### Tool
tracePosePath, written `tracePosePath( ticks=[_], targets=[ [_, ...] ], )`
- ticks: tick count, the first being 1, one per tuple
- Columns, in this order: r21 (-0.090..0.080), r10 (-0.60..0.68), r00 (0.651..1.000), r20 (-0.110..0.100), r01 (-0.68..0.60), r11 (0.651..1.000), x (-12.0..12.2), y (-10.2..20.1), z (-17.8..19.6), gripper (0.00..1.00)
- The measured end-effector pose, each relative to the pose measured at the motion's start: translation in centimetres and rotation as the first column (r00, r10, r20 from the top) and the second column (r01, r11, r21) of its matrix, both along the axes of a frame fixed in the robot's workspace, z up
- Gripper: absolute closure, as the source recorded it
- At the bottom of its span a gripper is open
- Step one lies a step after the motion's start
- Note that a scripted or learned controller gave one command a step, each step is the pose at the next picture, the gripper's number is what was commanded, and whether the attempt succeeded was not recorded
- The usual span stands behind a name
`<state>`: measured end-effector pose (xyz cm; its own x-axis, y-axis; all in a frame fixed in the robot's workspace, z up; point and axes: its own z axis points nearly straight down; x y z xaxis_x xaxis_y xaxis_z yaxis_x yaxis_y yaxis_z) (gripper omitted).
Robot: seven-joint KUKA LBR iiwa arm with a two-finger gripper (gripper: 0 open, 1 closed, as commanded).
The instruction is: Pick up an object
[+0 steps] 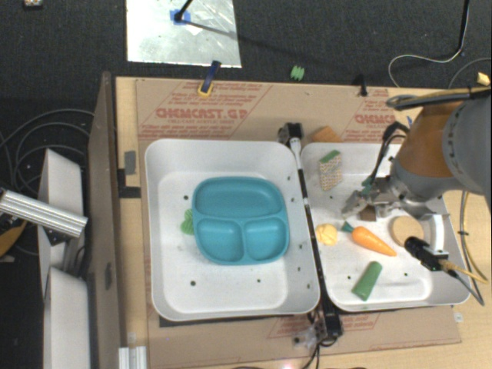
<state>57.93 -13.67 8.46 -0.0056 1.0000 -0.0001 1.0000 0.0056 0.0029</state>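
My gripper hangs low over the middle of the right bin, with the grey arm and its orange band coming in from the right. A small brown piece lies directly under it. Just in front of it lies an orange carrot, beside a yellow toy. A green cylinder lies nearer the front rim. Toward the back left of this bin stands a beige and green block. A tan disc is partly covered by the arm.
The left bin holds a blue divided plate with a green leafy toy at its left edge. An orange piece lies on the cardboard behind the bins. Cables hang at the right.
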Motion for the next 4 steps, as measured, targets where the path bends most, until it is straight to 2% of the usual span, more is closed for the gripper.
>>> tracePosePath(
  ticks=[1,2,3,4],
  targets=[
    [0.000,0.000,1.000,0.003,0.000,1.000,0.1,-0.1,1.1,1.00],
    [0.001,0.007,1.000,0.012,-0.007,1.000,6.2,6.6,10.7,1.00],
    [-0.002,-0.004,1.000,0.009,0.005,1.000,5.1,4.2,19.7,1.00],
    [0.001,0.001,1.000,-0.003,-0.001,1.000,5.7,8.2,14.3,1.00]
  ],
)
